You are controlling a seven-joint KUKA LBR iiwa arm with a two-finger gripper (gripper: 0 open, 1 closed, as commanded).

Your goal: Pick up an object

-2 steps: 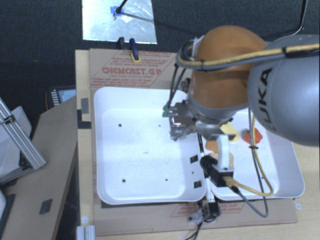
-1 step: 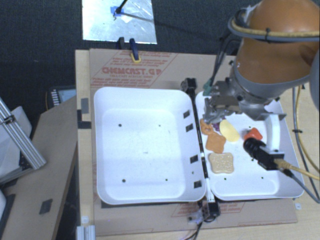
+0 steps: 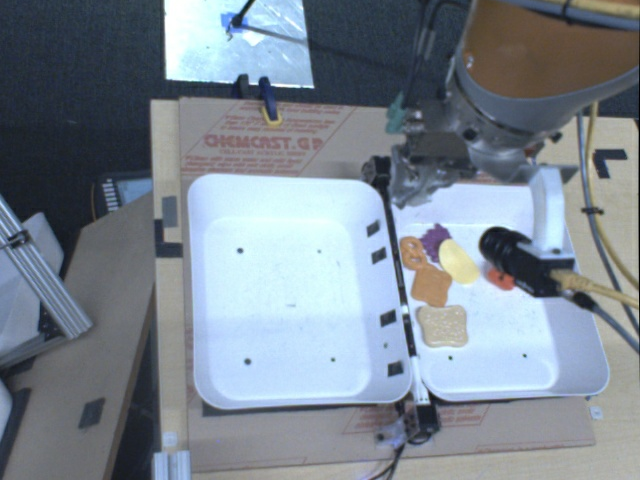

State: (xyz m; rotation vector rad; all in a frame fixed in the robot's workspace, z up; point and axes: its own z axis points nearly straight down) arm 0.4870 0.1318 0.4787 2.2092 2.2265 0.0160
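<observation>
Right now the gripper (image 3: 413, 184) is hanging over the far left corner of the right bin (image 3: 520, 363), close above the rim where that bin is meeting the left bin (image 3: 285, 298). Whether it is released or clenched I cannot tell, since the wrist is masking it, and nothing is showing as held.

The candidates are crowding along the left edge of the right bin. A purple grape cluster (image 3: 436, 237) is lying nearest the gripper, with an orange pretzel (image 3: 411, 252) pressing against it on the rim side. A yellow piece (image 3: 458, 262) is sitting just beside the grapes and a brown toast square (image 3: 432, 286) is lying in front of them. A pale bread slice (image 3: 443, 325) is resting nearer the front edge, and a small red piece (image 3: 499, 279) is sitting toward the middle.

The chief risk, as I am judging it, is coming from that crowding. A descent aimed at the grapes or the pretzel is likely to be landing on two pieces at once, pushing one aside or wedging both. The rim is adding a second hazard: the pretzel is lying so near the left wall that the gripper may be striking the wall instead of straddling the piece. The toast and bread are looking flat, so a closing grasp may be sliding over them and coming up with nothing.
</observation>
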